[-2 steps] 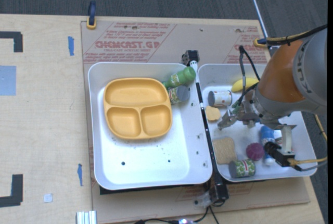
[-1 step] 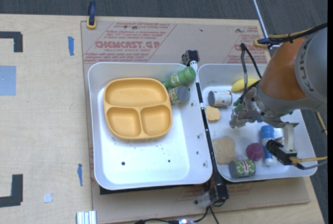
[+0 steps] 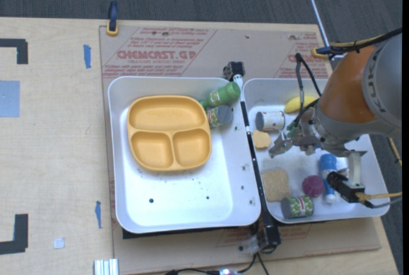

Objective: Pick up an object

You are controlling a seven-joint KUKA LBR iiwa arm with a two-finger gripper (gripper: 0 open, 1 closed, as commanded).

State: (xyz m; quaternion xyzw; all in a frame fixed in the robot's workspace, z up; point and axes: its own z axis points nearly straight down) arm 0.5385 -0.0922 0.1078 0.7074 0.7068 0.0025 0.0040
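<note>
1. You see the gripper point(image 3: 281, 144) low over the right bin point(image 3: 377, 206); I cannot tell its state.
2. The cracker point(image 3: 261, 139) lies just beside it, probably your target.

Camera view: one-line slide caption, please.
Gripper hovers low in the right bin near a white can.

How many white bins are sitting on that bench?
2. The left bin holds a yellow divided plate; the right bin sits beside it, under the gripper, full of small items.
</note>
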